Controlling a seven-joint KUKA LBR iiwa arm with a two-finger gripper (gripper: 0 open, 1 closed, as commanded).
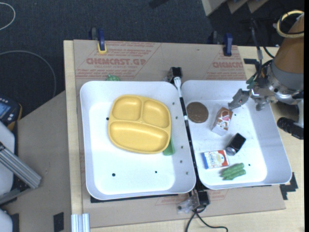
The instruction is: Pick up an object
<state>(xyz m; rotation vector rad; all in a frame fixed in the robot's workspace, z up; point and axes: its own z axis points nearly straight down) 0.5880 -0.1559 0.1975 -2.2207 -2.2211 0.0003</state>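
Note:
My gripper hangs over the back right part of the right bin, open with nothing between its fingers. Its left finger is just above and to the right of a small red and white carton. A brown round disc lies at the bin's back left. A black block sits near the middle. A blue and white packet and a green pea pod lie toward the front.
The left bin holds a yellow divided plate with a small green item tucked at its right edge. A black clamp sits between the bins at the back. Cables run behind the arm.

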